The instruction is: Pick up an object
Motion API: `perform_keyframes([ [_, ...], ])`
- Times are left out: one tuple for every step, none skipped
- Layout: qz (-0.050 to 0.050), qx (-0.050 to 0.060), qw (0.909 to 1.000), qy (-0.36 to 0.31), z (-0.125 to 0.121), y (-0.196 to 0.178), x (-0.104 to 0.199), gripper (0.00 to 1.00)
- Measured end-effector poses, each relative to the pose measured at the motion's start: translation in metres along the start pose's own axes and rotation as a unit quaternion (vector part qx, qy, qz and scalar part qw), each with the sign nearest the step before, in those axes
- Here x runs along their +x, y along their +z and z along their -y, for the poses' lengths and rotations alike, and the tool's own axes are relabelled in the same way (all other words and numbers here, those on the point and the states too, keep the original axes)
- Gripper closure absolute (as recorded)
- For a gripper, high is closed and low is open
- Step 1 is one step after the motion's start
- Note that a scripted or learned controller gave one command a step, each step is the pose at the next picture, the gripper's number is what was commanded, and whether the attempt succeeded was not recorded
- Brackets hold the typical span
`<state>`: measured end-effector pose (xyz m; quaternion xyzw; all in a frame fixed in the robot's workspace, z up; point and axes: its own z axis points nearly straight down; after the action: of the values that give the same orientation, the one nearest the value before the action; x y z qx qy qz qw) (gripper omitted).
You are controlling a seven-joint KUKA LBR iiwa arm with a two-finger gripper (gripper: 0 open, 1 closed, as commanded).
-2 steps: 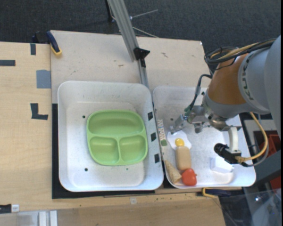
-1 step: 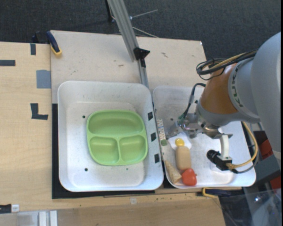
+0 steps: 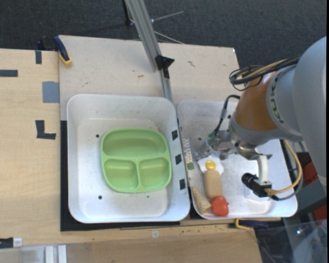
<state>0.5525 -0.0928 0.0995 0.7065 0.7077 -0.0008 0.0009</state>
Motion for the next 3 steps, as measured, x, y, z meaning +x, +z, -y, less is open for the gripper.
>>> perform_keyframes([
  [-0.001, -0.002, 1.0000, 0.000, -0.006, -0.062, -0.001, 1.00],
  [-0.001, -0.001, 1.0000, 0.001, -0.008, -0.105, -0.006, 1.00],
  [-0.001, 0.000, 1.0000, 0.000, -0.008, -0.110, -0.006, 1.00],
])
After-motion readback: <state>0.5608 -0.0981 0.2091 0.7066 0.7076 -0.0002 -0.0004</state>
